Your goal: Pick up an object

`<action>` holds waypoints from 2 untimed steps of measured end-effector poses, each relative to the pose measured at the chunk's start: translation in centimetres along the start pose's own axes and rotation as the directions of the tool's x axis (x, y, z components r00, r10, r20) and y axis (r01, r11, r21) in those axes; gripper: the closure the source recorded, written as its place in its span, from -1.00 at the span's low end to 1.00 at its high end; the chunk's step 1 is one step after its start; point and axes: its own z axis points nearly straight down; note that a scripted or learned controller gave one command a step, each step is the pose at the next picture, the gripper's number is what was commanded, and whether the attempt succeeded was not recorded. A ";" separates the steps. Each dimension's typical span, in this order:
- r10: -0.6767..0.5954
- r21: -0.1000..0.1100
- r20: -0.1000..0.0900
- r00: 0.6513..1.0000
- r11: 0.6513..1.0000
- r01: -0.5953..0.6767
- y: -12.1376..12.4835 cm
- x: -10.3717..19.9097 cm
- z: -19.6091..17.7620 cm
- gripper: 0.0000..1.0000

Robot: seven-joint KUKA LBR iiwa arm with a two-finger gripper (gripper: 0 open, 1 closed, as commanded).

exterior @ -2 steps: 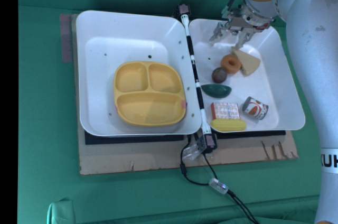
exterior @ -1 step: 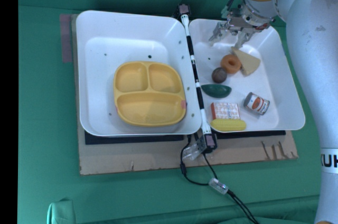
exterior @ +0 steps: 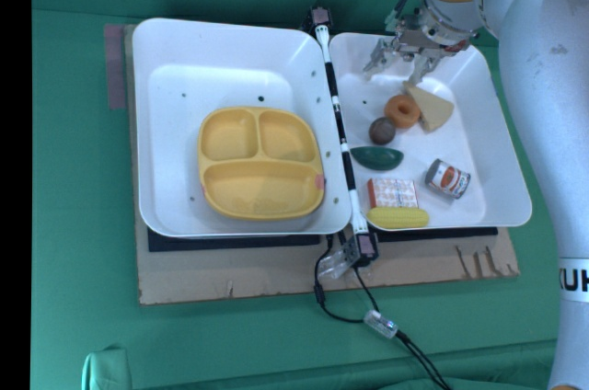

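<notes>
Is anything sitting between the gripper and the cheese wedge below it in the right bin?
Nothing visible does. The gripper hangs just above the cheese wedge, with bare bin floor between them; the orange ring lies beside the wedge.

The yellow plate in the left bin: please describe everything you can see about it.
The yellow plate is a rounded-corner tray that looks like smooth plastic, divided by low ridges into three compartments: two smaller ones at the far side and one wide one at the near side. All three compartments hold nothing. It lies flat and upright on the floor of the left bin, toward that bin's near right part, close to the wall by the divider. A small pink mark shows at its right edge. Nothing else touches it.
</notes>
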 end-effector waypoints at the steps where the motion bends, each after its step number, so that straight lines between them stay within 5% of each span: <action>1: 0.000 0.000 0.000 1.000 1.000 0.000 0.0 0.0 0.0 -1.00; 2: 0.001 0.000 -0.001 1.000 1.000 -0.001 0.0 0.1 0.0 -1.00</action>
